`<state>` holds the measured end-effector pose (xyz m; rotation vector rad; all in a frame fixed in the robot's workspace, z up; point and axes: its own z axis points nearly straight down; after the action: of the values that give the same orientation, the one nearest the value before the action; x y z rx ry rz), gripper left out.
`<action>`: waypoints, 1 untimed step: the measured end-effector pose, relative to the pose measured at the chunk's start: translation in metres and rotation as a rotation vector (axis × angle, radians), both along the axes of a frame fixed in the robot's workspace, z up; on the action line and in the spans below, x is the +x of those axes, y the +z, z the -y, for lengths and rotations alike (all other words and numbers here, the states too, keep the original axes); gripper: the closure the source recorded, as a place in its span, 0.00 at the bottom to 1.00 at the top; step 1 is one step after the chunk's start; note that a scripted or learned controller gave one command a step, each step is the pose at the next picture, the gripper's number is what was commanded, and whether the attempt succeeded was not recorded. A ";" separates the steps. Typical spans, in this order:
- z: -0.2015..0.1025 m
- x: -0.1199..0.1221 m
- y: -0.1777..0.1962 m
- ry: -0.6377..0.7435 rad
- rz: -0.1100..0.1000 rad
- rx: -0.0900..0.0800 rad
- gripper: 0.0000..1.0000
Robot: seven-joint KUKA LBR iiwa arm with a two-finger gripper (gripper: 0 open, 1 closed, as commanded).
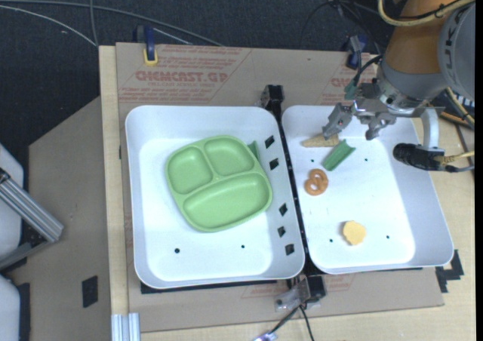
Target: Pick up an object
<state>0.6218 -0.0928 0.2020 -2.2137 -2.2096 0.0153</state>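
My gripper (355, 128) hangs over the far part of the right bin (423, 211), its two fingers spread wide and nothing between them. Its left fingertip (334, 128) is just above a flat tan piece (314, 142) near the bin's far left corner. A green stick-shaped piece (338, 155) lies tilted just below and left of the gripper. Nearer the camera sits an orange pretzel-shaped ring (317, 182), and a yellow chunk (353, 233) rests close to the front wall.
The left bin (151, 241) holds a green divided plate (219, 181), with a small dark green bit (252, 149) at its far right edge. Black clips run along the seam between the bins (285, 204). The arm's orange band (423, 30) rises at upper right.
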 end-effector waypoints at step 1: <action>0.000 0.003 0.009 0.002 0.015 -0.002 0.00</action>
<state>0.6247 -0.0927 0.2106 -2.2192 -2.2205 0.0007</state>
